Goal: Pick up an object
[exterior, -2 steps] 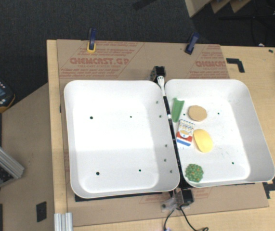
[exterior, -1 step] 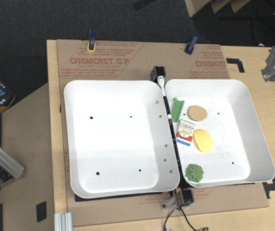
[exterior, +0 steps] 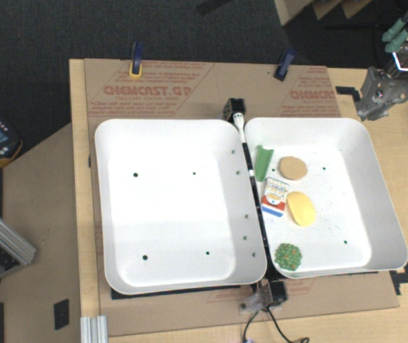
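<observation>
Yellow object [exterior: 301, 209] in bin, pincer [exterior: 375, 100] apart

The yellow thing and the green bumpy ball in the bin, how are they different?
The yellow thing is smooth and oval; the green bumpy ball is round with a knobbly surface. The yellow thing looks a bit bigger than the green ball. The yellow thing lies beside a small red, white and blue card, near the middle of the bin; the green ball sits alone by the near rim. Both lie in the right bin, toward its left side.
</observation>
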`<state>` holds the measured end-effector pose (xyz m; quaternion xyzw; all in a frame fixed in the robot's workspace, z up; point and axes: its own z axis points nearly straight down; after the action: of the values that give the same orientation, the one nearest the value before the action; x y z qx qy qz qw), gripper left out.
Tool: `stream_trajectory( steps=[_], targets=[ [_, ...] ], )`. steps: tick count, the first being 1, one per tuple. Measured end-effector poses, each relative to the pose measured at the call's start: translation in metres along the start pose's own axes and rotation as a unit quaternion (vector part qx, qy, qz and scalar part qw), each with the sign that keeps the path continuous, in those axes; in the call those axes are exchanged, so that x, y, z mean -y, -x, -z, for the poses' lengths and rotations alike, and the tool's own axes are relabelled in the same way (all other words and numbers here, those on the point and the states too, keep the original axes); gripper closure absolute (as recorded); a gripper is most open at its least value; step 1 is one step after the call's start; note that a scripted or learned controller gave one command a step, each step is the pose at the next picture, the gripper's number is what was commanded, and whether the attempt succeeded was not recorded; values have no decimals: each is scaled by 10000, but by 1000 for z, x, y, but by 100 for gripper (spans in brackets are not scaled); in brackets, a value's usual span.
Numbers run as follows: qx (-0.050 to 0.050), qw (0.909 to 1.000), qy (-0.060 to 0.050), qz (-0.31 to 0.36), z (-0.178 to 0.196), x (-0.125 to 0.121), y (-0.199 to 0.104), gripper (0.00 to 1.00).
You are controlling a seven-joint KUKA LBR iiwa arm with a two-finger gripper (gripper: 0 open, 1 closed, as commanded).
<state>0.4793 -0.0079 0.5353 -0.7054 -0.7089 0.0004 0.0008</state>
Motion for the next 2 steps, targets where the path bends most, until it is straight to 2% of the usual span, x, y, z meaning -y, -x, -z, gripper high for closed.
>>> stream_trajectory(
  steps=[1, 2],
  targets=[
    [0, 10000, 0, 1, 0, 0, -49, 100],
    [9, 10000, -25, -35, -45, 0, -40, 100]
  ],
)
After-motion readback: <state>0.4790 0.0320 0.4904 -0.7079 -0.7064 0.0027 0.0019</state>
